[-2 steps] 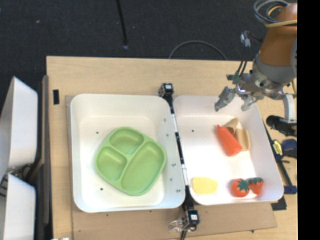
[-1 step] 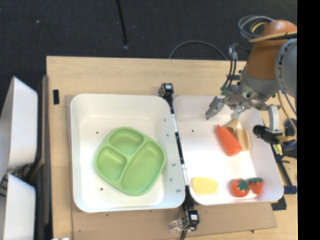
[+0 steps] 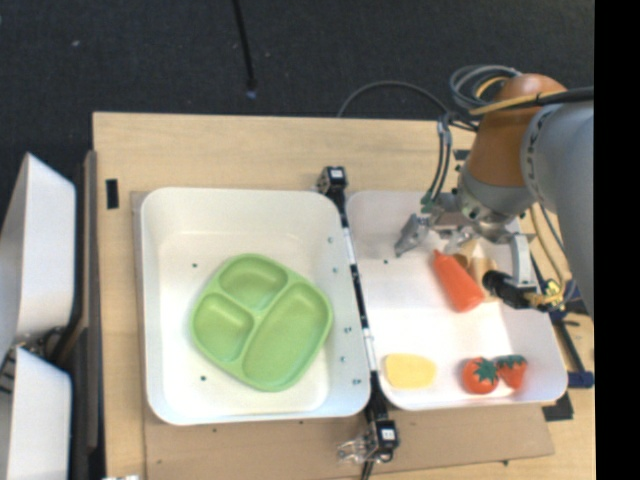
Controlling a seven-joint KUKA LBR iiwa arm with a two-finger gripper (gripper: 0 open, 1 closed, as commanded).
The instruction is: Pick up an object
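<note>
Grey KUKA arm w/ orange band reaches into right white bin; gripper, fingers spread, hangs just above tapered orange plastic carrot lying tilted at bin's centre.

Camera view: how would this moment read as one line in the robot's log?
hand: over right bin, above orange carrot | yellow piece, two tomatoes: near edge | green divided plate: left bin

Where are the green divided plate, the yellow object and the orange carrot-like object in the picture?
green divided plate (image 3: pixel 262 321), camera view, middle ridge of the plate.
yellow object (image 3: pixel 410 370), camera view, centre of its top.
orange carrot-like object (image 3: pixel 457 281), camera view, middle of its body.
</note>
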